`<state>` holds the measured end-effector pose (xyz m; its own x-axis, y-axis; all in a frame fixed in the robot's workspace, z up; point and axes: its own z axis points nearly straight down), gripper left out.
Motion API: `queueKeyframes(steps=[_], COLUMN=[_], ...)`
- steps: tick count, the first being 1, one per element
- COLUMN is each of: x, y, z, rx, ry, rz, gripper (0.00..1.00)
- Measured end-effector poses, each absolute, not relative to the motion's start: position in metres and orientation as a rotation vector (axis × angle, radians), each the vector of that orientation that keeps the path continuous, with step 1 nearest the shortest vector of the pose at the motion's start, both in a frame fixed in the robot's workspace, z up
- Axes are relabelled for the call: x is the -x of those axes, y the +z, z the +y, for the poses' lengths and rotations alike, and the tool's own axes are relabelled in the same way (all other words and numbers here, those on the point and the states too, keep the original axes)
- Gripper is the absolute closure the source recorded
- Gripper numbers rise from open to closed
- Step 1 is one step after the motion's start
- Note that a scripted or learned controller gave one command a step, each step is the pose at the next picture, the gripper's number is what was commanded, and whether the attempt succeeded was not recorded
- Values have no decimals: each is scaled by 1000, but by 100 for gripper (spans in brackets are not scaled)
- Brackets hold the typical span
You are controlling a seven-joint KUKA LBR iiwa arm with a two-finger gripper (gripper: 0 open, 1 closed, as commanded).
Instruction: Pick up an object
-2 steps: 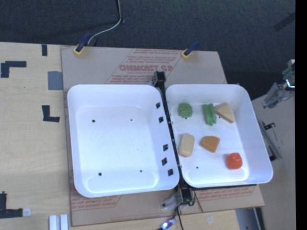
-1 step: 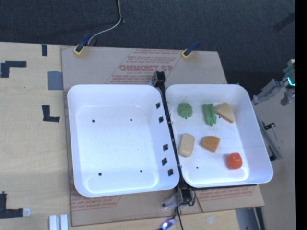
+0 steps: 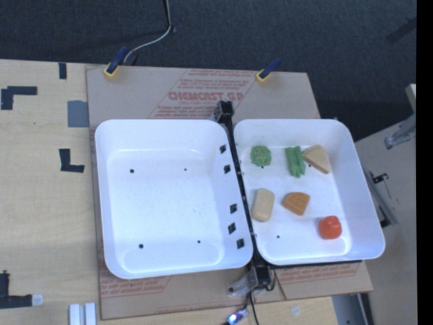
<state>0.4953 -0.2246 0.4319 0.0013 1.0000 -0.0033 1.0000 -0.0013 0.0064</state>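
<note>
Pieces await picking in the right bin (image 3: pixel 361 181), on the side the arm enters from: a green lump (image 3: pixel 260 156), green pod (image 3: pixel 295 161), tan wedge (image 3: pixel 316 158), beige block (image 3: pixel 262 204), orange chunk (image 3: pixel 296 202) and red piece (image 3: pixel 330 227). How wide the pincer stands, or what it has, cannot be told. The red piece, likely nearest its reach and well apart from the rest, looks the safest target: descend straight over it, straddle it, then close. The left bin (image 3: pixel 108 181) sits farther off.
</note>
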Motion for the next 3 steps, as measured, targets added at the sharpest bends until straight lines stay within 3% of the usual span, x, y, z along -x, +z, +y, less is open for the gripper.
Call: queueKeyframes(steps=[1,2,3], x=[-484,-484,-485], y=[488,538,546], z=[-224,-212,-212], rx=[-2216,-2214,-2217], ry=[3,3,-1], rz=[2217,2220,2220], gripper=[0,0,100])
